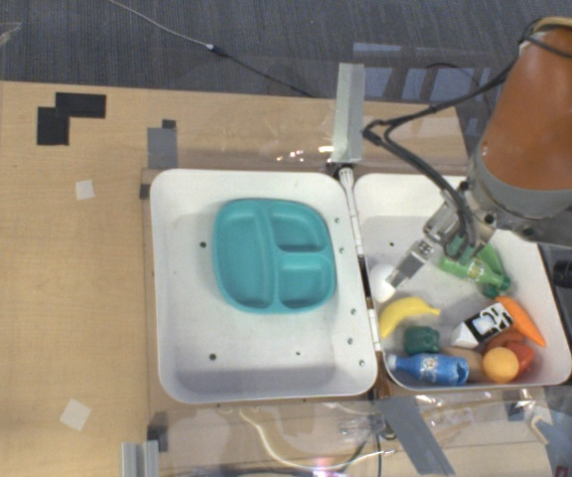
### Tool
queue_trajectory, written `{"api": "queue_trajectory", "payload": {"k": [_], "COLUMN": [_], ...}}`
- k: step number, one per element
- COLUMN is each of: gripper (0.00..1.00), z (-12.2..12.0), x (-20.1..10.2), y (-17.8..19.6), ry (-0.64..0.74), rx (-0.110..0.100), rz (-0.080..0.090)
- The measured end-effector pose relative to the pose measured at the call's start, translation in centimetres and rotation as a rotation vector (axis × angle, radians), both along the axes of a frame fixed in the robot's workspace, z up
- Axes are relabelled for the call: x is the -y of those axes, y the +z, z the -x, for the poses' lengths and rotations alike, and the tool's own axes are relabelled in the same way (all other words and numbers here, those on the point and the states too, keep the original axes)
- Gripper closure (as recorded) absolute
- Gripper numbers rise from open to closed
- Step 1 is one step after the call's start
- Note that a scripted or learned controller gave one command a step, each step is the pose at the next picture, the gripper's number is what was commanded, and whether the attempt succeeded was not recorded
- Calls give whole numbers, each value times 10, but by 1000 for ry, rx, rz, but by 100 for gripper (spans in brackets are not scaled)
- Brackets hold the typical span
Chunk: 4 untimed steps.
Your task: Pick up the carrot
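- Overhead view of a pale wooden bench [58,296] w/ two shallow white bins side by side.
- Left bin [182,366] held a teal divided plate [272,254], lying flat near its centre.
- Right bin [395,202] held a cluster of toy food, packed into its near-right part.
- Carrot [521,320]: orange, lying at a slant by the bin's right wall, narrow end pointing down-right. A green leafy piece [483,266] sat at its upper end; unclear whether the two were joined.
- Small black-and-white block [490,322] touched the carrot's left side.
- Orange ball [501,365] lay just below the carrot, against the near wall.
- Yellow banana [408,313] lay left of the cluster, w/ a dark green item [423,340] right below it and a blue bottle [431,370] on its side along the near wall.
- Grey arm w/ orange band [554,97] reached in from the right.
- Gripper [430,251] hung over the middle of the right bin, up-left of the carrot and apart from it, beside the green piece. Couldn't tell whether it was open or closed; nothing seen held in it.
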<state>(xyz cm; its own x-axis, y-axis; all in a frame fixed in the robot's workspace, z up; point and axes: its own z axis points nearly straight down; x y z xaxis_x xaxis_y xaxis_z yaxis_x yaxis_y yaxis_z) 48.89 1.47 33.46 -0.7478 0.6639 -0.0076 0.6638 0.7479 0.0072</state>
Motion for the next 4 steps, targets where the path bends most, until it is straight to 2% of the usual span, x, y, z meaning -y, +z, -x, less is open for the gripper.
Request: {"api": "queue_trajectory", "payload": {"k": [4], "gripper": [0], "z": [0], "x": [0], "y": [0], "ry": [0], "rx": [0], "rz": [0]}}
